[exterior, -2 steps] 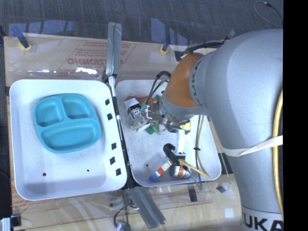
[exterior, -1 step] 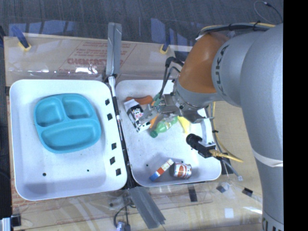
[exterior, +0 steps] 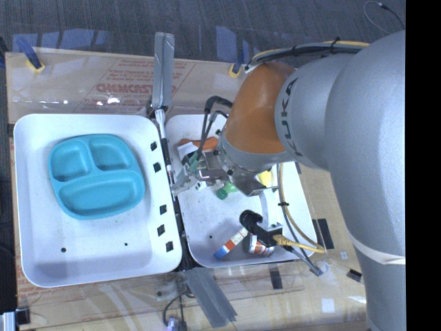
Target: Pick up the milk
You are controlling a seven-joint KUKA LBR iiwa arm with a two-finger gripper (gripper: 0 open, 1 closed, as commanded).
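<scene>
Grey arm (exterior: 331, 102) bent down from the right over the right bin (exterior: 207, 229), wrist low, gripper (exterior: 198, 169) by that bin's left wall, grip cannot be told, green thing (exterior: 222, 193) and orange thing (exterior: 207, 143) close by, which is the milk unclear, blue plate (exterior: 96, 174) in left bin (exterior: 27, 185).

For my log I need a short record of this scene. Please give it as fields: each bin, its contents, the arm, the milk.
left bin: one blue divided plate
right bin: several small items, partly hidden under the arm
items seen: orange piece, green piece, tube with blue end
arm: above the right bin
gripper: near the right bin's left wall
milk: cannot tell which item it is
</scene>
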